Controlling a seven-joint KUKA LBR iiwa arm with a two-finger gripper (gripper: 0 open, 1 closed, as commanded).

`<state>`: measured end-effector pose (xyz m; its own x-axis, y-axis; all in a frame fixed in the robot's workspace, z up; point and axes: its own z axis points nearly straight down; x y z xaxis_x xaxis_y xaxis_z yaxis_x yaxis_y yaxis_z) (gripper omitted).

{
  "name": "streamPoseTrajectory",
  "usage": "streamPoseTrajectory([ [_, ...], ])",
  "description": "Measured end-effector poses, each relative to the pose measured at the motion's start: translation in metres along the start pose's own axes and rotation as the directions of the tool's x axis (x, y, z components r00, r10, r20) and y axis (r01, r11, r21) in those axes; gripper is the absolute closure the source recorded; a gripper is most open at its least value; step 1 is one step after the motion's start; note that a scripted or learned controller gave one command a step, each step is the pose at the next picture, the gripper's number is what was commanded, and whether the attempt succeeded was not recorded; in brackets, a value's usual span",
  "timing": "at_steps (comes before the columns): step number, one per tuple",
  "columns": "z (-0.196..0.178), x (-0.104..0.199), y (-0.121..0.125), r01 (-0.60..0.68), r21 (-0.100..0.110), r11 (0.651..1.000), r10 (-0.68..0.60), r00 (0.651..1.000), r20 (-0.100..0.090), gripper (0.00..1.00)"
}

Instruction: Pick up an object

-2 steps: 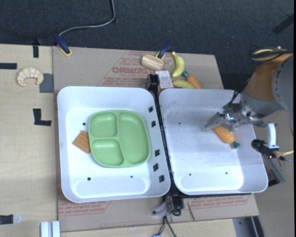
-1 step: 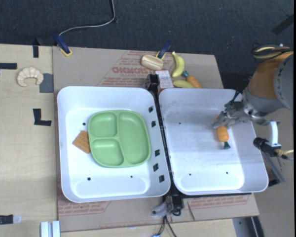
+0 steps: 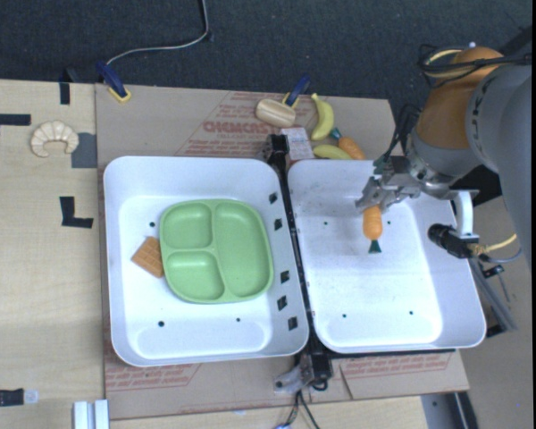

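Observation:
An orange toy carrot [image 3: 372, 223] with a green tip hangs point-down over the right white bin [image 3: 389, 307], in its upper middle. My gripper [image 3: 380, 198] sits right at the carrot's top end, fingers closed on it. The grey arm with its orange band [image 3: 447, 114] reaches in from the upper right. A green divided plate [image 3: 216, 248] lies in the left white bin [image 3: 129, 329], and a tan cracker [image 3: 148, 256] is tucked against the plate's left edge.
Behind the bins on the cardboard lie a bread roll [image 3: 275, 111], a banana [image 3: 322, 120], a small box [image 3: 296, 141] and an orange item [image 3: 348, 147]. A croissant [image 3: 54, 138] rests on the bench at far left. A black divider [image 3: 286, 231] separates the bins.

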<state>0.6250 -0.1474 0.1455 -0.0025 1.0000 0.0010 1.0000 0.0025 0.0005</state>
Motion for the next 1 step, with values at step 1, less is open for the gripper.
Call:
streamPoseTrajectory([
  [1, -0.0388, 0.0894, 0.0438, 0.001, 0.0, 1.0, -0.001, 1.0, 0.0, 1.0],
])
